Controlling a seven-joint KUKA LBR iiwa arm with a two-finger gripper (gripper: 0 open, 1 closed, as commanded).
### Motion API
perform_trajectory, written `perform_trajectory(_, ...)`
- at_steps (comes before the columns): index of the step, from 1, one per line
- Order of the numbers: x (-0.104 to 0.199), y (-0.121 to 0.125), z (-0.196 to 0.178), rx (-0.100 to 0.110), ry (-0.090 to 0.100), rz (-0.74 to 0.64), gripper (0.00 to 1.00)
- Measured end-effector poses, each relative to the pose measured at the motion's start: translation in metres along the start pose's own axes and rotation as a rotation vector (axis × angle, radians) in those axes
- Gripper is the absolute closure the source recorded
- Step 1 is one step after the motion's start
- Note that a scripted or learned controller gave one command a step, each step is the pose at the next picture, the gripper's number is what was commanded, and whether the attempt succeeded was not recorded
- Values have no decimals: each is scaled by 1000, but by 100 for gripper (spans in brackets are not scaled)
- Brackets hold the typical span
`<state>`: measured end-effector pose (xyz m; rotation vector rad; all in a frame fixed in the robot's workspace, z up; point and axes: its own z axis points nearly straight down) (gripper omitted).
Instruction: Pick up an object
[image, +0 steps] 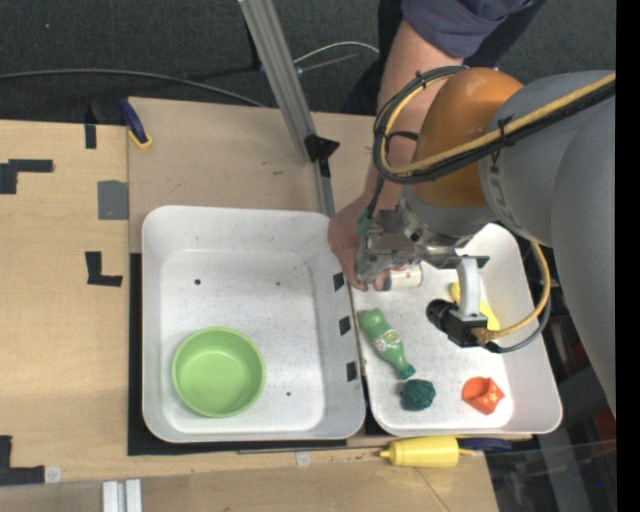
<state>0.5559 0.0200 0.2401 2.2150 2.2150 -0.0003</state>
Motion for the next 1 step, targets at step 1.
perform_trajectory(1,50,13,-4,7,8,-7,100)
